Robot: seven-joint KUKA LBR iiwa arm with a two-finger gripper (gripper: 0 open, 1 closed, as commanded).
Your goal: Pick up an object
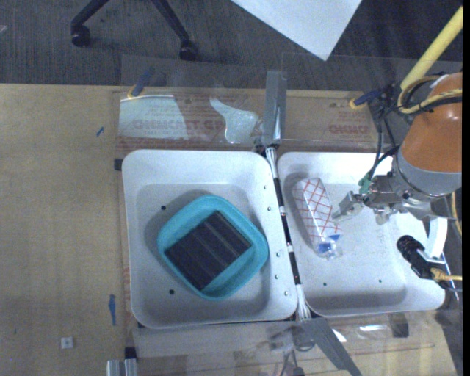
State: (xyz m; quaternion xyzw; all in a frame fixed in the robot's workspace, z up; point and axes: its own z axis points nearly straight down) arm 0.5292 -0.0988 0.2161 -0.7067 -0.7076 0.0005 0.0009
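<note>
A grey robot arm [433, 147] with an orange band reaches in from the right edge of the frame, its gripper [345, 208] low over the right bin [367, 286] at centre right. The gripper points toward the left, at a long packet [316, 213] printed with a red check pattern and tipped with blue at its lower end. The packet lies flat on the bin floor in the left half of that bin, running from upper left to lower right, close to the wall the two bins share. The gripper's tip sits just beside the packet's right edge (whether the two touch cannot be told at this slant), and how far the gripper is open cannot be made out either; the packet rests on the floor, not lifted. In the left bin [147, 191], at the centre of the frame, a teal square dish [176, 224] sits turned on the diagonal, with a black ribbed block [207, 248] lying inside it. Both bins stand side by side on a pale wooden bench [51, 220]. Above them, along the bins' upper edge, lies a crumpled piece of clear plastic [235, 121]. At the top of the frame, a white sheet [301, 18] and the wheeled base of a chair [132, 22] show on the dark floor.
</note>
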